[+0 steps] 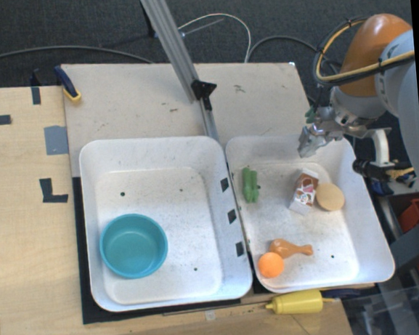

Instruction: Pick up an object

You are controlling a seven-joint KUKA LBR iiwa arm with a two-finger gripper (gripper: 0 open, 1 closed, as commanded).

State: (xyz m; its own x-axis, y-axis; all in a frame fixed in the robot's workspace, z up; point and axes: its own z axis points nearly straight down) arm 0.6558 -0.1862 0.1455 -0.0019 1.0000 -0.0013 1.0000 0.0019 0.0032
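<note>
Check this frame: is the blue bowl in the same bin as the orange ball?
No, the blue bowl sits in the left bin, while the orange ball lies in the right bin.

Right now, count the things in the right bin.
5: green toy by the left wall, carton and tan disc touching at right, drumstick and orange ball near the front.

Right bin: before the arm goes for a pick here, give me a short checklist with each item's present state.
1. Targets present in the right bin: ok; green toy, small carton, tan disc, orange ball, drumstick toy.
2. Pincer over that bin: ok, above its upper rim.
3. Pincer carrying nothing: cannot tell.
4. Green toy free-standing: ok, apart from the rest.
5. Carton and disc separate: not ok, touching.
6. Ball and drumstick separate: not ok, touching.
</note>
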